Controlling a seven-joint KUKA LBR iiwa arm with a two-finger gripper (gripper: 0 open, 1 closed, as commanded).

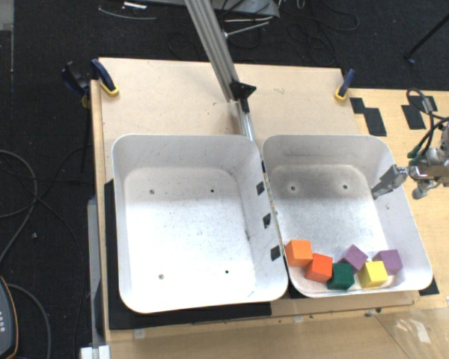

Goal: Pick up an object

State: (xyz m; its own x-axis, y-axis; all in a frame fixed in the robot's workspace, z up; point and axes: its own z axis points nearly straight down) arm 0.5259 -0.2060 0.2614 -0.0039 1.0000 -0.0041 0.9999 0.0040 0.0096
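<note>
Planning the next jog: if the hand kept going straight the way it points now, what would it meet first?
The hand sits at the right bin's right rim, pointing down-left. Going on, it would likely meet that bin's bare floor first. The blocks lie nearer the front wall, off that line, though depth is hard to judge.

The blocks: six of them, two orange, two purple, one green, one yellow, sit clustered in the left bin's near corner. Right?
Wrong bin. The camera view shows the six blocks, two orange, two purple, one green, one yellow, clustered at the near edge of the right bin, not the left bin.
</note>
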